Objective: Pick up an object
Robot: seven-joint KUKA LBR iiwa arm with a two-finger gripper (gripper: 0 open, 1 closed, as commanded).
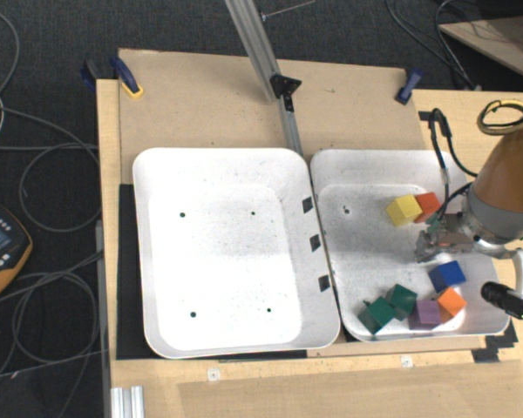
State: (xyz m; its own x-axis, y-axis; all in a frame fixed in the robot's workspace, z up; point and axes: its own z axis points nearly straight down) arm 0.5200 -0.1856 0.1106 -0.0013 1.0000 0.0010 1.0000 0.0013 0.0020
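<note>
Coloured cube blocks [416, 307] cluster near the metal pincer [432, 244].

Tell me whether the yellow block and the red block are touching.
Touching. The camera view shows the yellow block pressed against the red block near the right bin's far side, with no white floor between them.

Landmark: right bin [366, 168] on the counter [200, 85].
Left bin [157, 233]: touching its left side.
Two blocks [412, 208]: inside, toward the far right.
Pincer [433, 240]: inside, just in front of those two.
Five blocks [417, 302]: clustered inside, along the near right corner.
</note>
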